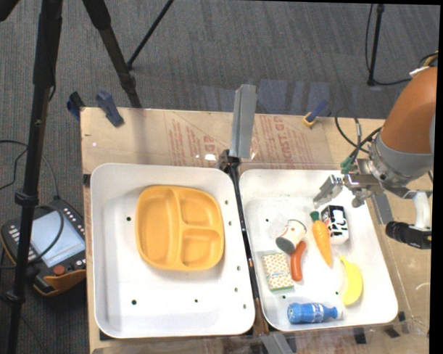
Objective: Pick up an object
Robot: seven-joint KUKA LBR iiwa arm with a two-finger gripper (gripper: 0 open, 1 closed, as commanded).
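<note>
White plastic bins sit side by side on the bench, the left bin bearing a yellow divided plate, the right bin a scatter of toy food. The grey arm reaches in from the right, its gripper poised over that bin's far right part with fingers spread and nothing between them. Just below and slightly left of it lies the carrot, its long axis running from near the gripper down toward the near rim, touching a black-and-white carton. A banana, a red sausage, a blue bottle and a small patterned packet lie farther off.
</note>
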